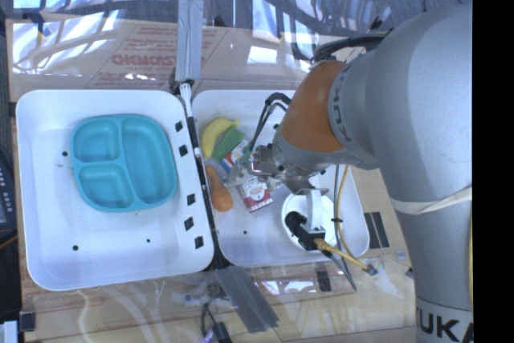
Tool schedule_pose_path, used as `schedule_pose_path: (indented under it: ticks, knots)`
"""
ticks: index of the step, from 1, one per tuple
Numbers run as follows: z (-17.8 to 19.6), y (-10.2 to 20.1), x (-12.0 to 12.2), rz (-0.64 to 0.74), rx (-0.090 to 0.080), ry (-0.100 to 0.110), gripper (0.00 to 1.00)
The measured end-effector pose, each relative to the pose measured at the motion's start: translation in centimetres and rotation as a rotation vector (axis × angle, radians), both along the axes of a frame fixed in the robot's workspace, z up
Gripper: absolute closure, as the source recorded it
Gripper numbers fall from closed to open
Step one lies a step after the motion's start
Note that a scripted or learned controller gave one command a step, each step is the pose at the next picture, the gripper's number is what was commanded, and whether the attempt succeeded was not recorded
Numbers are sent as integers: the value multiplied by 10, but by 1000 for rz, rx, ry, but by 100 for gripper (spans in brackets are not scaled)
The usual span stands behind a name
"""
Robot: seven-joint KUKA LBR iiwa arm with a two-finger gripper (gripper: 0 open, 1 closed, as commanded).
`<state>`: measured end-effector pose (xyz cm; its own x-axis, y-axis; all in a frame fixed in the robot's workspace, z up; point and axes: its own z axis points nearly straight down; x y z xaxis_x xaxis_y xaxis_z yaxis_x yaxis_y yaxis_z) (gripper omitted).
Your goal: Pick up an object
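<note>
Desk, cardboard-topped, is carrying two shallow bins side by side. Left white bin is holding one turquoise three-compartment plastic plate, lying flat. Right white bin is holding a yellow banana-shaped toy, a green piece touching it, an orange carrot-shaped toy lying lengthwise beside the bin's left wall, and a red-and-white packet. Gripper is hanging over this cluster, with the packet just nearside of it, judged the likeliest pick. Whether the jaws are standing apart or together cannot be told.
</note>
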<state>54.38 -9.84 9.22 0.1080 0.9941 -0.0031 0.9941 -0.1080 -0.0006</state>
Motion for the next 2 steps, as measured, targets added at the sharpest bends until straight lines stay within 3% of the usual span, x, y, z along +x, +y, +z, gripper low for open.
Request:
schedule_pose_path:
  ticks: [1,2]
  knots:
    - [8,2,0,6,2,4,100]
    - [100,33,47,257,3,0,100]
